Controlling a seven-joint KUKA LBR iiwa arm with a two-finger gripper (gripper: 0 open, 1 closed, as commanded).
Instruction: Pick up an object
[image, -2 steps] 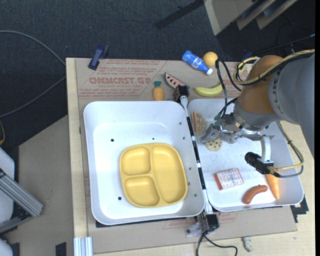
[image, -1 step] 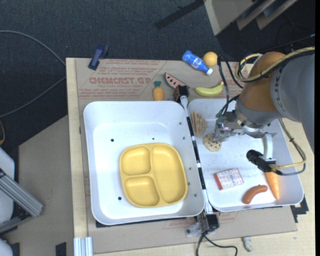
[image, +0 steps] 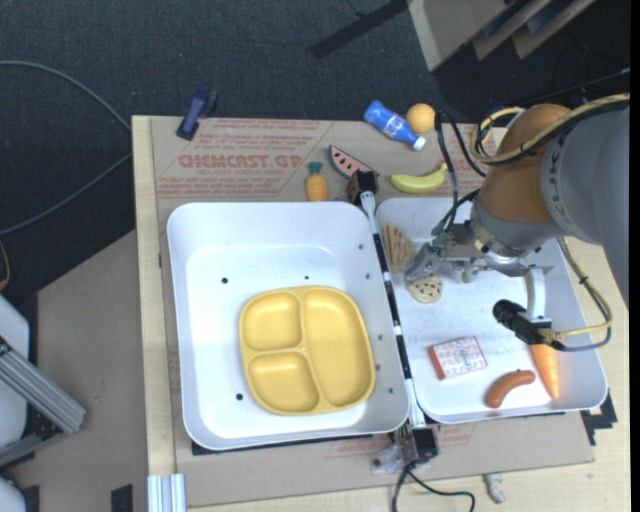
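Status: pick not done, as far as visible. Seeing claw (image: 432, 262) low in the right bin (image: 575, 390), at its far-left part, just beside the cookie (image: 428, 290); touching or just above, can't say. Can't tell how far open, and can't see anything gripped, so treating it as no hold confirmed.

Judging cookie as the likely target, given closeness. Lying flat on the bin floor near the left wall, with a wafer (image: 397, 245) just far of it along the same wall.

Other candidates in the same bin, all apart from the claw: packet (image: 457, 357) mid-bin, sausage (image: 510, 387) at the near side, carrot (image: 545, 368) just right of sausage.

Left bin (image: 190, 300): carrying a yellow plate (image: 305, 350), well apart from the arm.

Out on the bench (image: 240, 150) beyond the bins: banana (image: 418, 180), bottle (image: 393, 123), watermelon slice (image: 346, 160). Out of play, guessing.

Placing progress at pre-grasp: claw down at the object, lift not yet done.

Left to do: close on cookie, lift clear of the bin floor, verify something actually comes up.

Risk, as a guess: flat thin cookie close to the wall, easy to pinch air or shove it sideways.
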